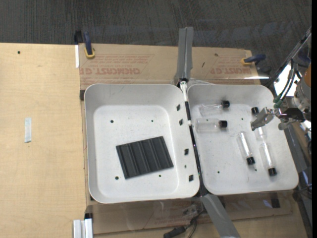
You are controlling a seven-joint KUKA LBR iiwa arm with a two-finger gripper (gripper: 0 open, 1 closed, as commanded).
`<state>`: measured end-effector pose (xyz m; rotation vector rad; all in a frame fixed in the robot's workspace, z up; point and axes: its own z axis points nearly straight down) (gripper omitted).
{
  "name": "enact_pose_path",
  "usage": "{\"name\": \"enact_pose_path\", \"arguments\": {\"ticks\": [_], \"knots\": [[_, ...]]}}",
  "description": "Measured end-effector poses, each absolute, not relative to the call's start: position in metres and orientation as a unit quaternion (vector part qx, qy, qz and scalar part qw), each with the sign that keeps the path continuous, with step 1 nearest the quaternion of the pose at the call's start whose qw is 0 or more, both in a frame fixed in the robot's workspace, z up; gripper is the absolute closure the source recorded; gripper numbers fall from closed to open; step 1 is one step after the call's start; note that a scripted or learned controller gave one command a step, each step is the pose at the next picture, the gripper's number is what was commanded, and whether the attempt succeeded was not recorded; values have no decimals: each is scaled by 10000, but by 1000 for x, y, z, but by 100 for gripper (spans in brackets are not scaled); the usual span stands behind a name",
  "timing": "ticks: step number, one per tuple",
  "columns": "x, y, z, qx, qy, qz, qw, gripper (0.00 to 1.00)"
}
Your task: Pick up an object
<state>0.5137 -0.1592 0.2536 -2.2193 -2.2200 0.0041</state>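
Several clear vials with black caps lie in the right bin (218, 182). Two lie near its back left, one vial (214, 106) capped at the right and another vial (208, 126) just below it. Two more lie at the front right, a vial (244, 147) and a longer vial (267, 156). A fifth vial (258, 131) with its cap toward the back lies just under the gripper. My gripper (271, 122) hangs over the bin's right side, open, its metal fingers (259, 121) spread with nothing held between them.
The left bin (99, 133) holds a black ribbed mat (144, 156). A grey divider post (184, 53) stands behind the seam between the bins. Cardboard with clamps lies under and behind the bins. A wooden bench top (39, 133) stretches to the left.
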Motion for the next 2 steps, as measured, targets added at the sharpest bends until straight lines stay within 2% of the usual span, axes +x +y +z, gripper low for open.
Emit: {"name": "enact_pose_path", "arguments": {"ticks": [1,2], "knots": [[559,-173,120,-7185,-6955,11,9,0],[556,-153,91,-7010,-7131,11,13,0]]}}
